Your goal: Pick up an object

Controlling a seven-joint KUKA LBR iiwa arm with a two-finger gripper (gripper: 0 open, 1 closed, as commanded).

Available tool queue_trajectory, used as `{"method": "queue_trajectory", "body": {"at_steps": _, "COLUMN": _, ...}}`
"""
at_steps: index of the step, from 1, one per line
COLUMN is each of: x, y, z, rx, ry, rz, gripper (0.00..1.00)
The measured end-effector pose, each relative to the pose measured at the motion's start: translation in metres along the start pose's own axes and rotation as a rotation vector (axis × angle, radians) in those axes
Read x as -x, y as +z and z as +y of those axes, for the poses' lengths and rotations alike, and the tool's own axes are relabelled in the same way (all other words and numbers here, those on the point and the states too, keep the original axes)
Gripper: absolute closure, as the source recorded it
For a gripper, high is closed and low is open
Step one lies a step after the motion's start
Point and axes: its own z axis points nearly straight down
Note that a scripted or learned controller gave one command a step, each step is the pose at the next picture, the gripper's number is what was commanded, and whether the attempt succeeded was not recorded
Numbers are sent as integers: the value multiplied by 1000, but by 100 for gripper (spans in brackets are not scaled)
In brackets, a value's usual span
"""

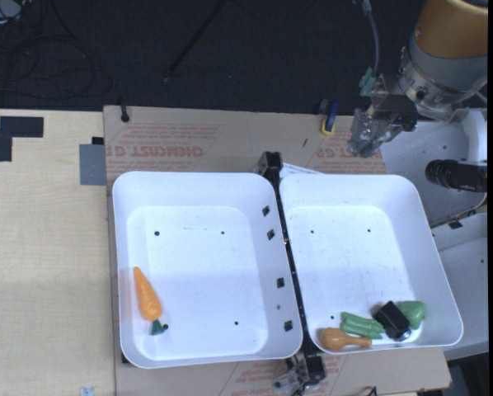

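1. Carrot [147, 295]: left bin [193, 190], approx 8 o'clock corner, green tip toward the near wall.
2. Right bin [354, 188], 5 o'clock corner: green pod [361, 325], black block [392, 319], green piece [413, 310], orange gourd [342, 339], all bunched and touching.
3. Gripper [363, 144]: at 1 o'clock, beyond the right bin's far rim, above cardboard [189, 139]; nothing in it, finger gap can't tell.

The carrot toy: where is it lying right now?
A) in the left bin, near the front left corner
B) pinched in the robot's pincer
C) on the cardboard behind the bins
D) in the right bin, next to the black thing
A: the orange carrot lies on the floor of the left bin, near its front left corner, far from the pincer up beyond the right bin.
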Motion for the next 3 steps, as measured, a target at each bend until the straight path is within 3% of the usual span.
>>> {"method": "queue_trajectory", "body": {"at_steps": 1, "x": -100, "y": 8, "z": -5, "rx": -5, "ry": -5, "rz": 0, "gripper": 100}}
{"method": "queue_trajectory", "body": {"at_steps": 2, "x": -61, "y": 96, "z": -16, "rx": -13, "ry": 7, "rz": -4, "gripper": 100}}
{"method": "queue_trajectory", "body": {"at_steps": 3, "x": -60, "y": -132, "z": 8, "rx": 16, "ry": 0, "rz": -1, "gripper": 100}}
